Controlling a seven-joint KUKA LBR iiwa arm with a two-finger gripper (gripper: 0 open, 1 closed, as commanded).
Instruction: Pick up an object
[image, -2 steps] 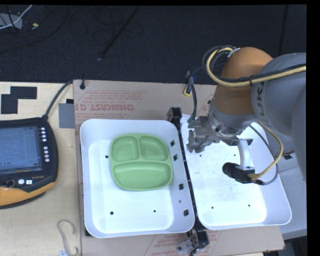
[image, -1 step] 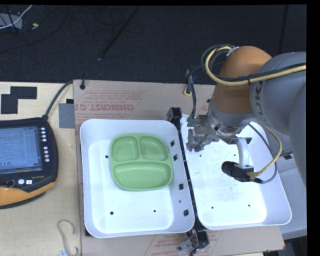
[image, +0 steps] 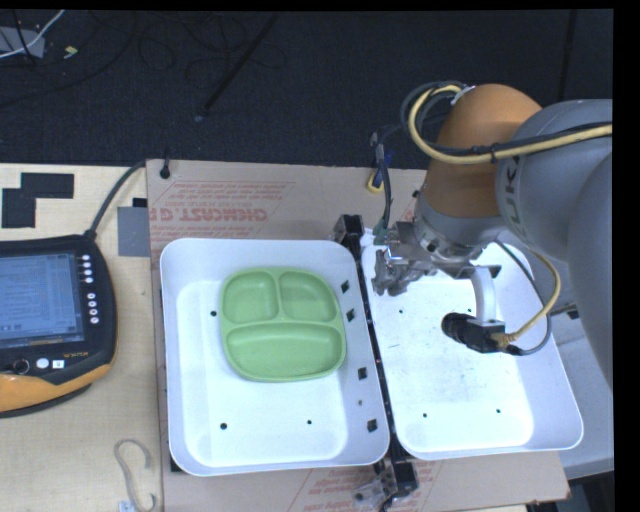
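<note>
Green plate (image: 281, 325), smooth moulded plastic, three compartments

Red print is seen upside down on the cardboard sheet (image: 215, 212) behind the bins, too faint to be read with certainty; the pendant screen (image: 38, 298) text is illegible

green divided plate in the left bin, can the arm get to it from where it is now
Probably yes. The green plate lies flat and alone in the left bin, nothing over it. The hand sits just across the divider, over the right bin.
</note>
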